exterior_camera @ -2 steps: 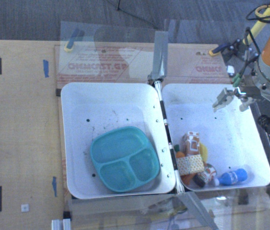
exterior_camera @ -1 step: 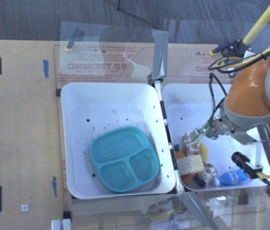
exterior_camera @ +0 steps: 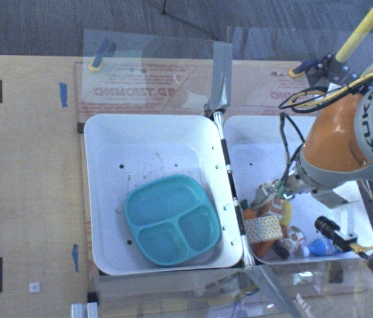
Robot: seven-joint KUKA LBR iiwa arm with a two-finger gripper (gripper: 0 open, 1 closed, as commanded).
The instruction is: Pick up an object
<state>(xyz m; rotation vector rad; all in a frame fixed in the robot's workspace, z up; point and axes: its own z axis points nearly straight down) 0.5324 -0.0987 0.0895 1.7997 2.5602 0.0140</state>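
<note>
Overhead view of my surface [exterior_camera: 27, 177] with two white bins side by side. The left bin [exterior_camera: 106, 138] holds a teal three-compartment plate [exterior_camera: 171, 219], lying flat toward its near side. My arm [exterior_camera: 335, 144] reaches in from the right, its pincer [exterior_camera: 270, 194] lowered over a cluster of small objects [exterior_camera: 275, 234] crowded into the near left corner of the right bin [exterior_camera: 256, 141]. Whether the pincer is spread or pinching anything, I cannot tell.

The clear sheet [exterior_camera: 148, 85] behind the bins reads "CHEMCAST GP"; the arm [exterior_camera: 372, 128] shows "KU".
</note>
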